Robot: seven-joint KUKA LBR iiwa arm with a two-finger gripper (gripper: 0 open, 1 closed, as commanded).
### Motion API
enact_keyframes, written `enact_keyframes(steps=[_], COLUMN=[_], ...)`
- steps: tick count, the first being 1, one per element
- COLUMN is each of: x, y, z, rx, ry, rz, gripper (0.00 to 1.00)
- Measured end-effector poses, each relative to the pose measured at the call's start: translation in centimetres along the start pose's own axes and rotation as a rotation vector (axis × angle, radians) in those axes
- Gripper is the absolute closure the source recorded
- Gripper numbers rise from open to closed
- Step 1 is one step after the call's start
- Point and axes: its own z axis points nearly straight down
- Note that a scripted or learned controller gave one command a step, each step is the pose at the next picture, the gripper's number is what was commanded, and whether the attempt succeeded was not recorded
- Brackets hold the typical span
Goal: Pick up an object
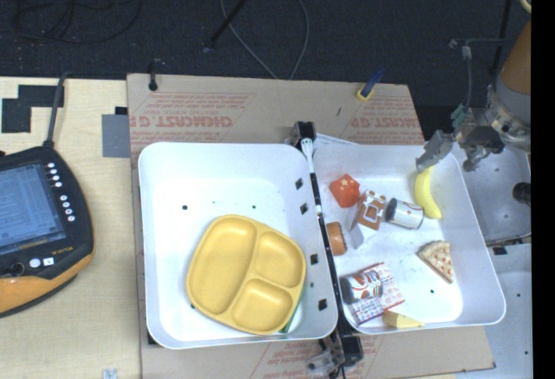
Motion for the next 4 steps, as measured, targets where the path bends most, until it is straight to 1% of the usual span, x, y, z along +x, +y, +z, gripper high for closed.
enact_keyframes(steps=[1, 2, 3, 4], x=[-2.1, -1.9, -1.9, 6.5], y=[3.0, 3.0, 3.1, 3.2], z=[6.0, 17.2, 15.8, 9.2], rx=[0.003, 0.000, 0.000, -0.005], ry=[-0.001, 0.001, 0.000, 0.001], rz=[-0.001, -0.002, -0.005, -0.007], gripper=[0.00, 0.00, 1.00, 1.00])
